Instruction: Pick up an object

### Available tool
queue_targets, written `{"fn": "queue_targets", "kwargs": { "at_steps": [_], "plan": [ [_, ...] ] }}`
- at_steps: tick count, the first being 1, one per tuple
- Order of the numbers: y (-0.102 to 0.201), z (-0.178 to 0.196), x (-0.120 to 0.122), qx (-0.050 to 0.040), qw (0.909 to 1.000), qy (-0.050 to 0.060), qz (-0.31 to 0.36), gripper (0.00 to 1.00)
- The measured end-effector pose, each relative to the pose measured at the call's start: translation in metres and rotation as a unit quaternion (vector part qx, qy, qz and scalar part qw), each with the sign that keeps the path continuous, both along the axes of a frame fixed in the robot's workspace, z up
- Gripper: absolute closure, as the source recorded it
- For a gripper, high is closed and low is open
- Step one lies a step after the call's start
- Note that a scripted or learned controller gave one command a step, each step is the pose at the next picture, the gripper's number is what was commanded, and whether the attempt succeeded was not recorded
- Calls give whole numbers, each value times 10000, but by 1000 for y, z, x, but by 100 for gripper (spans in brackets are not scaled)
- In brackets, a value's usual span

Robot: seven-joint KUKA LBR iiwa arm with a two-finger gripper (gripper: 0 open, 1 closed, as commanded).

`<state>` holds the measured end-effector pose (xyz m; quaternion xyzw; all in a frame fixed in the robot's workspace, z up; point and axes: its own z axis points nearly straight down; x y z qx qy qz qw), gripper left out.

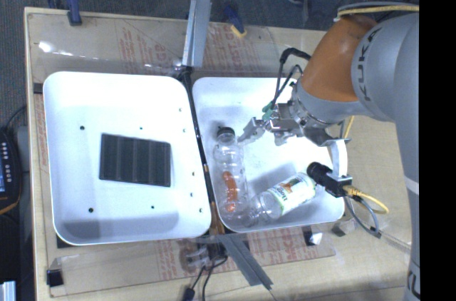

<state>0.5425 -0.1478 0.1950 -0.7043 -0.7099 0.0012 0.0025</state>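
My gripper [263,134] hangs over the middle of the right bin [214,96], its two silver fingers [249,130] spread open with nothing between them. Just left of it and lower lies a clear plastic bottle [228,175] with a black cap and an orange patch, set lengthwise along the bin's left wall. A second bottle [288,194] with a green and white label and a black cap lies slanted in the bin's front right corner. The gripper touches neither bottle.
The left bin [64,100] holds a flat dark ribbed rectangle [135,159]. A metal divider bar [196,28] stands between the bins at the back. Blue clamps [72,6] grip the bench's far edge. Yellow cable [370,203] trails off the right bin's corner.
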Motion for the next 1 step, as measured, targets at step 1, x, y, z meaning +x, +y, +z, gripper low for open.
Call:
{"fn": "queue_targets", "kwargs": {
  "at_steps": [1],
  "plan": [
    [28,-104,27,-8,10000,-10,64,0]
  ]
}}
